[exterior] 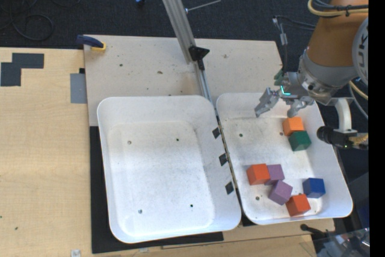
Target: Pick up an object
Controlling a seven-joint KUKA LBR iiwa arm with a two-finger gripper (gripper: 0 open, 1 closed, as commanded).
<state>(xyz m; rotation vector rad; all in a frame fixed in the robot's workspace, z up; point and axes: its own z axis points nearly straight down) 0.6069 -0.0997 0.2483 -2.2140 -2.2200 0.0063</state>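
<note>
Blocks crowd the right bin [337, 189] — we hang our gripper [281, 104] over its far end, jaws spread wide and holding nothing. Nearest is the orange block [293, 125], touching a green block [299, 141] — likely our easiest target.

Bright, even overhead light, soft shadows (slightly grainy overall), dark floor dim.
</note>
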